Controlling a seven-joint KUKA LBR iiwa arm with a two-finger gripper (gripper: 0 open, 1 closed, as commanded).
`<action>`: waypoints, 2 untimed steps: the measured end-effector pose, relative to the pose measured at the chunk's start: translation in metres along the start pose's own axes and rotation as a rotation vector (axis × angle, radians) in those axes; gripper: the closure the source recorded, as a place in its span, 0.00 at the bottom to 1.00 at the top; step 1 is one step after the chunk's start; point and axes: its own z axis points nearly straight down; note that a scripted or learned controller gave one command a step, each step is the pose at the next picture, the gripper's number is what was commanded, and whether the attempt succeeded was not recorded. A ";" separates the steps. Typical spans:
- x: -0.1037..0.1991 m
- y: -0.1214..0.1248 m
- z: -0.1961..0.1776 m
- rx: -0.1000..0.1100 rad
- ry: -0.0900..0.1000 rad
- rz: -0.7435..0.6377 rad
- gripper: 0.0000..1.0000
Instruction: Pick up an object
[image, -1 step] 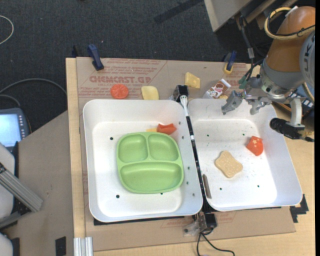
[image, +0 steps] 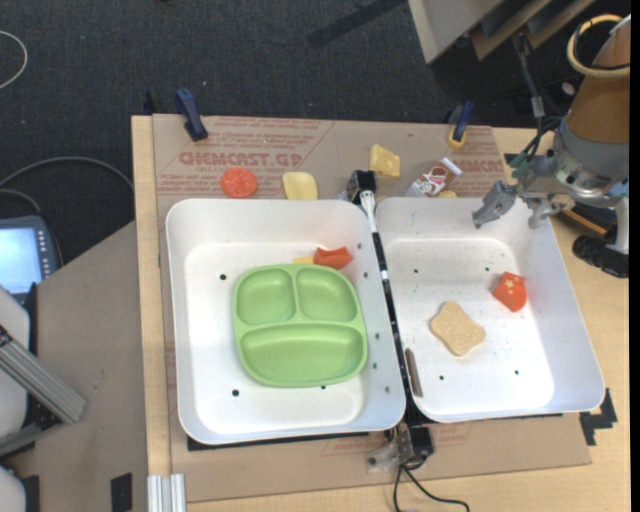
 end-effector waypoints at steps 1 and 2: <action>-0.054 -0.024 0.071 0.010 0.004 0.001 0.00; -0.051 -0.056 0.103 0.008 0.005 -0.003 0.00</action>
